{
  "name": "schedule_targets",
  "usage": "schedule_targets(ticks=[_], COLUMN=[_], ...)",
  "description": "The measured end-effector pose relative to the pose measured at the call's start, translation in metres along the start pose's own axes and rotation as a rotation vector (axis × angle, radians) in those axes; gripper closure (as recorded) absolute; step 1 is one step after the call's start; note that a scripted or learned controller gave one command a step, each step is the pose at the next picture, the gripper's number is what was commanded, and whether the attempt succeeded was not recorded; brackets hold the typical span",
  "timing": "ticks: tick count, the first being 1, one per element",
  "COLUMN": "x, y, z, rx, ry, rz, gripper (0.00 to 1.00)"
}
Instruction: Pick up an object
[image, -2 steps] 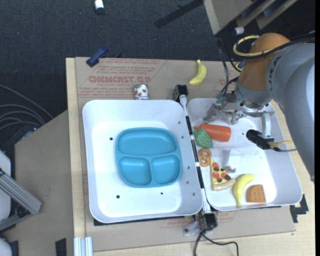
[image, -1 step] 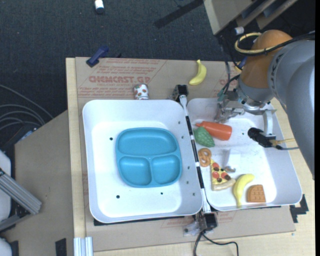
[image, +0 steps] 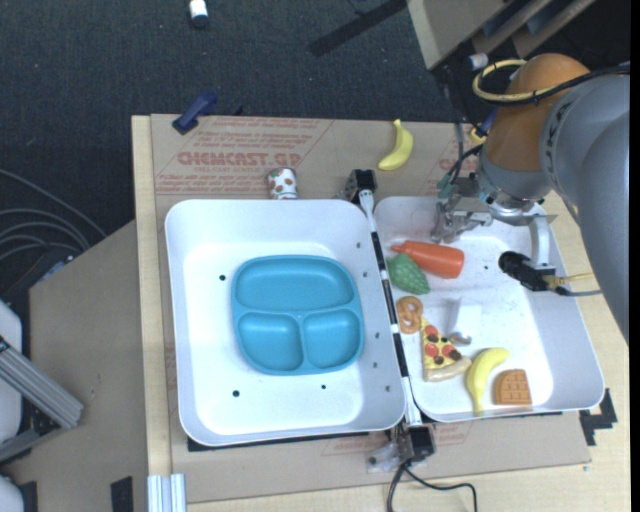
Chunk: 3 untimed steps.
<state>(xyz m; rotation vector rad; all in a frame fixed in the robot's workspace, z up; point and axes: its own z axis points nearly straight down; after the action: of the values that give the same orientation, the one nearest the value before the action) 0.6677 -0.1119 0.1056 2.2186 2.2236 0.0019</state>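
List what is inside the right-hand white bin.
In the right bin: a carrot with green top, a pretzel, a pizza slice, a banana and a waffle. The gripper hangs over its far end, hiding the floor beneath.

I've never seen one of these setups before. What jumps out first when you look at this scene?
Probably the big blue divided plate filling the middle of the left bin. Next, the colourful toy food in the right bin: an orange carrot near its far end, and a pizza slice, banana and waffle at its near end. The grey arm's gripper hangs just above the carrot.
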Motion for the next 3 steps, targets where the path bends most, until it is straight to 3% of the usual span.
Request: schedule_targets(ticks=[1,2,3], x=[0.000,-0.001,-0.001], y=[0.000,-0.001,-0.001], z=[0.000,0.021,0.010], rx=[0.001,0.003,0.001], ry=[0.000,0.000,0.000], rz=[0.000,0.001,0.001], gripper=[0.00,0.00,1.00])
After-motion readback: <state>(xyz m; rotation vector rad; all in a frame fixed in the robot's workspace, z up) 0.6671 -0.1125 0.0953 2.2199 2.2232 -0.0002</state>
